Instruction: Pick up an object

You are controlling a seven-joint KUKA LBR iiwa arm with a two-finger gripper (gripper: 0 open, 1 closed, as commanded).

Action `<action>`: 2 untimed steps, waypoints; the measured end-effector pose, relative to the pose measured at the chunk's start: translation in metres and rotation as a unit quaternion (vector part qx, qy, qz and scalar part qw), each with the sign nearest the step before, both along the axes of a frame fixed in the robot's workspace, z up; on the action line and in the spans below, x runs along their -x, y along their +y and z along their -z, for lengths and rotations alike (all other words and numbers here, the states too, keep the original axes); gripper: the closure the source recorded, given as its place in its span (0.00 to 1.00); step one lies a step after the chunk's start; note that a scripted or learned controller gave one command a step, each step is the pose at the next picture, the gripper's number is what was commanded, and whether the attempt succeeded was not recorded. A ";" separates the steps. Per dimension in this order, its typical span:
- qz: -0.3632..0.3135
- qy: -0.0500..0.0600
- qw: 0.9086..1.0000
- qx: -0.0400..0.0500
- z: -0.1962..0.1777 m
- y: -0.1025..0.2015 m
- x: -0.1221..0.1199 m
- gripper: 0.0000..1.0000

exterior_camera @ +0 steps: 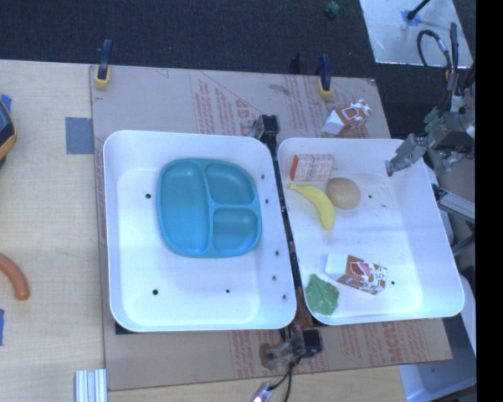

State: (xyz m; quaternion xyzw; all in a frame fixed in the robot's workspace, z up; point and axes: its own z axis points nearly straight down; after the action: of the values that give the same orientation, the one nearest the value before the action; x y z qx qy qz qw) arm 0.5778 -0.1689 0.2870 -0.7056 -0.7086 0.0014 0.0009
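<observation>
A single camera is fixed above the worktop (42,224) and looks down on it at a slant — steep enough that both bins read almost as plan shapes, yet tilted so the far edge of the worktop and a strip of dark floor (192,11) beyond it fill the top of the frame. The left bin (134,308) and the right bin (418,249) sit side by side near the middle, both fully inside the view. The camera stands far enough back to take in the cardboard sheet (226,99) under the bins and bare worktop to the left — the near edge of the worktop is cut off at the bottom.
</observation>
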 end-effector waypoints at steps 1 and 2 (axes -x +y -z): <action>-0.001 0.001 1.000 0.000 0.134 0.065 0.000 0.00; -0.001 0.000 1.000 0.001 0.196 0.062 -0.034 0.00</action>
State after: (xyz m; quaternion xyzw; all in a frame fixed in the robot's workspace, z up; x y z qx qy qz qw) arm 0.6119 -0.1066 0.0913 -0.7047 -0.7095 0.0018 0.0005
